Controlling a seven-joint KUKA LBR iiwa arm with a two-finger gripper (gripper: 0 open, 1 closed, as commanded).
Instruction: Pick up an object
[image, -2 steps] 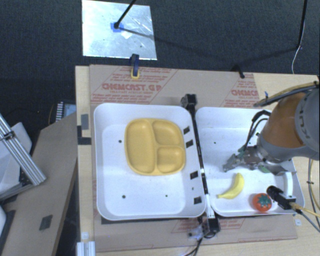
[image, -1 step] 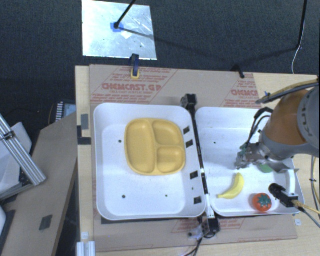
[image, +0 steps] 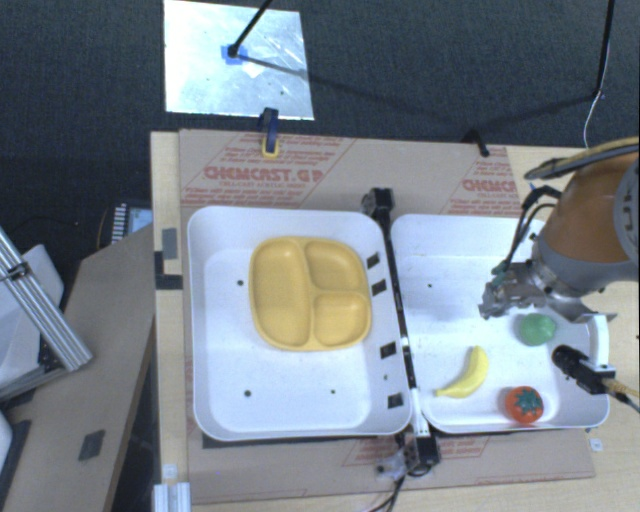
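Green ball (image: 537, 329), round, pale, just beside tool (image: 500, 298); tool state unclear.

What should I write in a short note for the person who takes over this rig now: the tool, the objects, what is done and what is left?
Tool: above the right bin, beside the green ball; nothing seen between its fingers.
Right bin: green ball at its right side, banana near the front, orange-red fruit at the front right corner.
Left bin: yellow divided plate.
Done: nothing picked up yet.
Left: grasp one object and lift it; the green ball lies closest.
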